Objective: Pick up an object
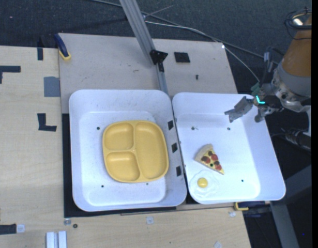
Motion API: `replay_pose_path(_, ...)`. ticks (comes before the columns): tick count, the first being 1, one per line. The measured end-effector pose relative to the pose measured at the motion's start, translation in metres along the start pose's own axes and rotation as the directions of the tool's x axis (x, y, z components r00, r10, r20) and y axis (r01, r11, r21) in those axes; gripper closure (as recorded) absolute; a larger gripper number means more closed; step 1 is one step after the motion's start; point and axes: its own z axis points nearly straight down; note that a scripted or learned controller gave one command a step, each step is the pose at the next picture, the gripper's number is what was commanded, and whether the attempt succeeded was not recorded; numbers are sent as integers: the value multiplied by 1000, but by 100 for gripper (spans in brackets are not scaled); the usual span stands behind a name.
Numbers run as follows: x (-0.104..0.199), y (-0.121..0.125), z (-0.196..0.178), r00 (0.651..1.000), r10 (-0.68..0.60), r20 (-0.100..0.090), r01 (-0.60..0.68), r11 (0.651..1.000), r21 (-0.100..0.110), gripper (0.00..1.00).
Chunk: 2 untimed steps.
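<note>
A toy pizza slice (pixel 210 158) lies in the middle of the right bin (pixel 252 154). Just below it, near the bin's front left corner, sits a toy fried egg (pixel 202 183). A yellow divided plate (pixel 135 151) rests in the left bin (pixel 86 138). My gripper (pixel 248 112) hangs over the right bin's far right part, up and to the right of the pizza slice and well apart from it. It is open, with nothing between its fingers (pixel 238 109).
A slanted metal pole (pixel 140 25) runs from the top of the view down to the gap between the bins. Cables cross the dark floor behind the bench. Black tape marks dot the wooden bench at left.
</note>
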Motion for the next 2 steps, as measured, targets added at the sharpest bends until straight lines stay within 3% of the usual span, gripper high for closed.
replay_pose_path(1,0,0,-1,1000,0,0,0,1000,-1,0)
replay_pose_path(2,2,0,64,1000,0,0,0,1000,4,0)
